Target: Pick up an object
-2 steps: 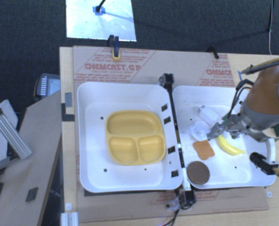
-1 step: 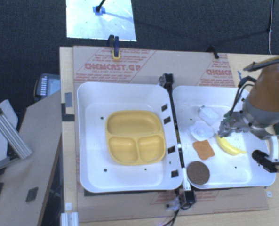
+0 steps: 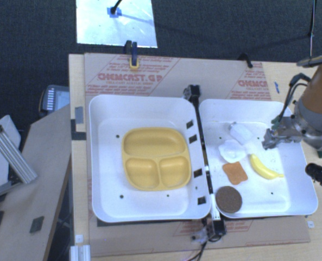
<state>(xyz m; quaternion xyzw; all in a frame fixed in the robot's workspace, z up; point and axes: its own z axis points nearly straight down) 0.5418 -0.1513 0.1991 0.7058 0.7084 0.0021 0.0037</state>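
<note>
The right bin holds several small items. A yellow banana lies near its middle right. An orange toast-like piece lies left of the banana, and a brown round disc sits at the front left corner. Two white items lie further back, one a bottle-like shape, the other a rounded lump. My gripper hangs over the right bin's right half, just above and behind the banana and to the right of the white bottle shape. Nothing visibly hangs from it.
The left bin holds a yellow divided tray in its middle. A black divider with clips runs between the bins. The grey arm with its orange band enters from the right edge. A shiny plate lies on the floor beyond the bench.
</note>
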